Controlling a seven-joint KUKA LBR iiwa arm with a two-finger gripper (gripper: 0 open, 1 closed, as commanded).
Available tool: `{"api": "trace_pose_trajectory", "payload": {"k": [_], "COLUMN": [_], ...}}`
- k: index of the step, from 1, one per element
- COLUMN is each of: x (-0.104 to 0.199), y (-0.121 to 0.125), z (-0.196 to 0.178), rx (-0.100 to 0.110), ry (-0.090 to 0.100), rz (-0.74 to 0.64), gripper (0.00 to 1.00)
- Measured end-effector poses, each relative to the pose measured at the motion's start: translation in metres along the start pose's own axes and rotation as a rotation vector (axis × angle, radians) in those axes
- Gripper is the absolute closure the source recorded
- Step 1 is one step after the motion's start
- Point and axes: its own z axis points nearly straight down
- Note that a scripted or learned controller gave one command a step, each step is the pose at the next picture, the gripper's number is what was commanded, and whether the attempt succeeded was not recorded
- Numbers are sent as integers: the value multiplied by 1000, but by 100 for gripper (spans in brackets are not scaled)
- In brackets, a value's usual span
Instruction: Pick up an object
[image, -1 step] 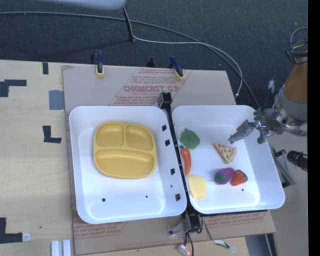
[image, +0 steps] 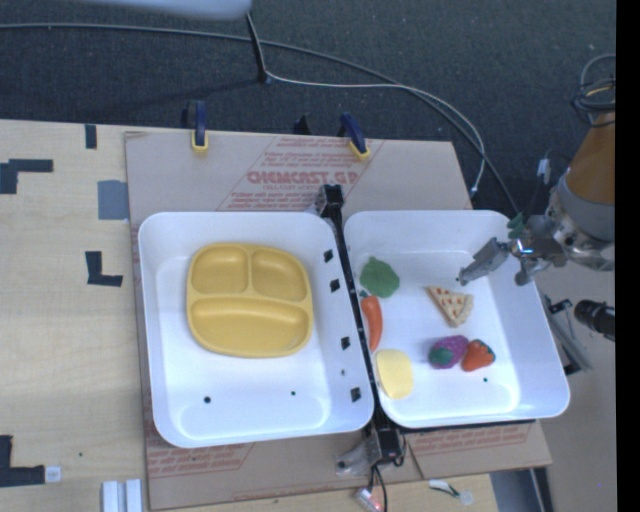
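I see the tool (image: 470, 272) over the right bin (image: 520, 400), grip state unclear; at its 7 o'clock lies a tan, red-dotted pizza wedge (image: 451, 303).

1. The cardboard sheet (image: 290, 172) under the two bins carries red printed lettering along its far edge, between the two blue-and-yellow clamps. The large line seems to read "CHEMCAST GP", though the letters are blurred and the reading is uncertain.
2. Smaller red lines of print sit above and below that large line on the same sheet; they are too small to read.
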Motion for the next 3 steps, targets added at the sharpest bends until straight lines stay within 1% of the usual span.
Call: {"api": "trace_pose_trajectory", "payload": {"k": [1, 2, 3], "x": [-1, 1, 1], "y": [5, 8, 8], "z": [45, 107, 158], "rx": [4, 6, 0], "ry": [1, 1, 0], "rz": [0, 0, 0], "gripper": [0, 0, 0]}}
